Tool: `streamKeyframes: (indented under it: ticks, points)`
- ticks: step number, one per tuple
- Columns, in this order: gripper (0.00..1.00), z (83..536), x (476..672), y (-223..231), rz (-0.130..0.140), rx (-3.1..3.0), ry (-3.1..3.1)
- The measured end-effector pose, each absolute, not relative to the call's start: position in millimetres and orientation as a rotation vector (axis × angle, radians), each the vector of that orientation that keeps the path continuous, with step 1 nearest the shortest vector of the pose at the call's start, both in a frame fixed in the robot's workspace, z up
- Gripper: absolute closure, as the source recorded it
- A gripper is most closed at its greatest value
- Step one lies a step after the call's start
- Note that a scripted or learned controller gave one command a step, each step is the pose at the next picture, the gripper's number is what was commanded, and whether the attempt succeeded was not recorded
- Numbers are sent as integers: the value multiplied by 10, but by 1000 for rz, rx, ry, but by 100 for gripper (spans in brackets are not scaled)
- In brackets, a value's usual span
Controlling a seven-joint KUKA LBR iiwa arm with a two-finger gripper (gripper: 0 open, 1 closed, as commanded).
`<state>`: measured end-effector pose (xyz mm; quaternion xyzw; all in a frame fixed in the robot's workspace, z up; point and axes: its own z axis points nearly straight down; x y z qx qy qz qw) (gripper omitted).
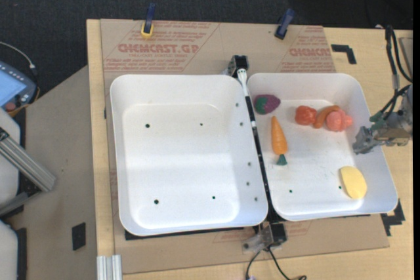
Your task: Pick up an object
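Note:
The right white bin (308,203) holds several toy foods. A purple piece (266,103) lies near its back left corner, with an orange carrot (279,136) just in front of it. A red tomato (304,115), an orange piece (323,116) and a pink-red piece (337,120) cluster at the back right. A yellow lemon-like piece (354,181) rests near the front right corner. My gripper (365,140) hovers at the bin's right rim, between the pink-red piece and the yellow piece, touching neither as far as I can see.
The left white bin (131,141) sits beside the right one, and a black divider strip (254,134) runs between them. Both rest on a cardboard sheet (197,42) held by clamps at the back. Cables (397,69) hang at the far right.

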<state>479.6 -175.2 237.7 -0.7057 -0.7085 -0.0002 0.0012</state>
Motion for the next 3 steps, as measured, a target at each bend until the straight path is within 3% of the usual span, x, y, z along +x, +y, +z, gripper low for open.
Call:
streamKeyframes:
  ticks: [1,2,3]
  points:
    - [100,1635,4776,-2216,5,-2222,-2213]
    - [100,2428,5094,-1920,-7,-2222,-2234]
    - [100,1853,4777,-2251,3,-2222,-2216]
